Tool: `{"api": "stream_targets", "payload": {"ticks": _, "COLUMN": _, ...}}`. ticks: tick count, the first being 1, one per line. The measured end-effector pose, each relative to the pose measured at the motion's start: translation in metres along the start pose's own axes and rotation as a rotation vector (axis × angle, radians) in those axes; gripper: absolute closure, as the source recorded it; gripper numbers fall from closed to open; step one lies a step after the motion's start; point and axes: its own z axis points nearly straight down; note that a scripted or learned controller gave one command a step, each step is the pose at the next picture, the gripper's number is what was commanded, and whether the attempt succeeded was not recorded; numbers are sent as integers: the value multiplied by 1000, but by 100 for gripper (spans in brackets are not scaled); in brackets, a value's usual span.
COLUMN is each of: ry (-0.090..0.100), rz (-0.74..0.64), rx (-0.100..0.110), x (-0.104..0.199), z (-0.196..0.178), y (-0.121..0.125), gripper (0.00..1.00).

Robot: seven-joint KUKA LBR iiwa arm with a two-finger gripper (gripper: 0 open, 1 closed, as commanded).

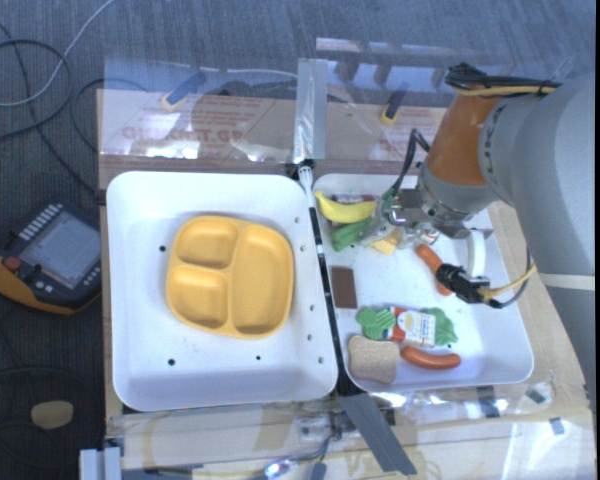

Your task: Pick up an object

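Nearest you in the right bin [515, 363] lie a bread slice [373, 359], a sausage [430, 358] and a ketchup packet [423, 325]. Mid-bin, a brown block [343, 286]. Farther back, the gripper [405, 226] sits low by the banana [345, 208] and green pepper [351, 233]; you cannot tell its grip. Yellow tray [230, 273] occupies the left bin [140, 358].

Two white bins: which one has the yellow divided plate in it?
The left bin. The yellow plate sits alone in it; the right bin holds the small food items.
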Motion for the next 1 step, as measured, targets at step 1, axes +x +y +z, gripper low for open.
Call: {"api": "stream_targets", "payload": {"ticks": 1, "ry": 1, "rz": -51, "rx": 16, "x": 53, "z": -90, "y": 45, "gripper": 100}}
